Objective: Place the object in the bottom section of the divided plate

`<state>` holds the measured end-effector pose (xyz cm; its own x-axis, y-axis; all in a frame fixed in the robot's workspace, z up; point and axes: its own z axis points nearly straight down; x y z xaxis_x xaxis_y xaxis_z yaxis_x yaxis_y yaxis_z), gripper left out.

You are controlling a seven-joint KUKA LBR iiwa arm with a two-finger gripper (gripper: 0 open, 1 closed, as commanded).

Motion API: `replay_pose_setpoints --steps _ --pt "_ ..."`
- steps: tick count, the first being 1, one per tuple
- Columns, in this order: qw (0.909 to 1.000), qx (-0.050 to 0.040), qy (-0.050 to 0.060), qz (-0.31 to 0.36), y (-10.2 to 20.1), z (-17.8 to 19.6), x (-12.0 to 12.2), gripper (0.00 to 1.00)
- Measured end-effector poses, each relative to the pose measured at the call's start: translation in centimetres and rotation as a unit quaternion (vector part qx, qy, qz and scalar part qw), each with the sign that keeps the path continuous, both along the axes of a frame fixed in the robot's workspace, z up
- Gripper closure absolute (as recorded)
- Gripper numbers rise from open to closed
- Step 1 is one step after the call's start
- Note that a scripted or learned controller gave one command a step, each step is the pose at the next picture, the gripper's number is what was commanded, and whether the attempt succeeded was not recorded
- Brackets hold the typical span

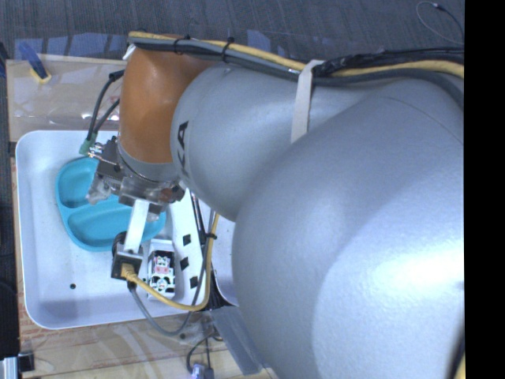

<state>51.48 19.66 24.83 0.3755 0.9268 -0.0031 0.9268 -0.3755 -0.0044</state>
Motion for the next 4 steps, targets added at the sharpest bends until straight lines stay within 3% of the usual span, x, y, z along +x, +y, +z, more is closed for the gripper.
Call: replay_pose_setpoints --steps 1,2,3,4 --pt "1.0 -0.0004 0.002 0.005 0.16 0.9 -0.06 1.0" --pt "1.0 -0.0006 0.002 0.005 0.18 0.89 -0.07 0.0" --pt "0.9999 -0.001 0.003 0.01 0.31 1.8 -0.11 1.0" --pt "0.9999 -0.0011 0.004 0.01 0.32 1.79 -0.12 0.0"
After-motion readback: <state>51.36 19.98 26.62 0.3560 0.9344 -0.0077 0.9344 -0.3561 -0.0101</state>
